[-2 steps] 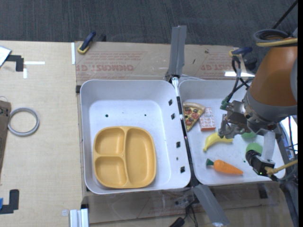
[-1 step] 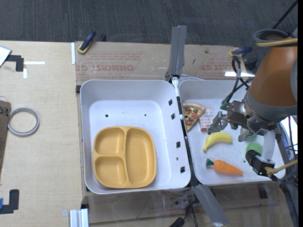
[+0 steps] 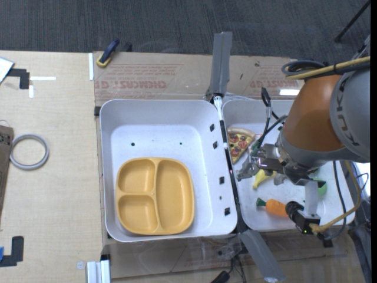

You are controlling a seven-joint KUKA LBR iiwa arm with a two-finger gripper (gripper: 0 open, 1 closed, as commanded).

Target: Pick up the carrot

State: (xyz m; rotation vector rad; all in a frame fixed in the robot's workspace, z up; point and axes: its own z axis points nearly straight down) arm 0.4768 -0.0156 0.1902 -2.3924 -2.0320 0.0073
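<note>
Wood-topped table [image 3: 47,99], two shallow white bins. Small orange toy carrot [image 3: 274,207] lying loose in right bin [image 3: 250,217], not yet picked. Claw [image 3: 250,168] above it; open or closed, cannot tell.

Both bins [image 3: 112,158] are seen as smooth white plastic with a faint sheen. A matt yellow plastic look is shown by the divided plate [image 3: 156,194]. The carrot [image 3: 274,207] appears as glossy orange plastic. The surface [image 3: 47,205] is read as pale matt wood, with brown printed cardboard [image 3: 159,74] at 12 o'clock.
</note>
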